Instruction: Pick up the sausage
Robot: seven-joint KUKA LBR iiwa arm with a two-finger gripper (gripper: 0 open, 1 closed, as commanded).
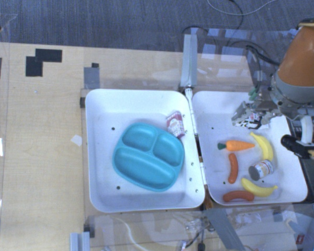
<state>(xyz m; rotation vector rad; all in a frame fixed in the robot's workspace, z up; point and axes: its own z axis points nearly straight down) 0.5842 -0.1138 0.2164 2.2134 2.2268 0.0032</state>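
Two sausages lie in the right bin (214, 109). One sausage (233, 168) is orange-red and lies nearly upright in the picture, just below the carrot (239, 146). The other sausage (238, 196) is darker red and lies flat along the bin's front wall. My gripper (252, 117) hangs over the back part of the right bin, above and a little right of the carrot, well apart from both sausages. Nothing shows in its grasp.
Also in the right bin are two bananas (264, 145) (259, 187) and a small can (261, 169), crowded close to the sausages. The left bin (102, 140) holds a blue divided plate (148, 156) and a small red packet (175, 123). A black object (298, 145) juts in at the right.
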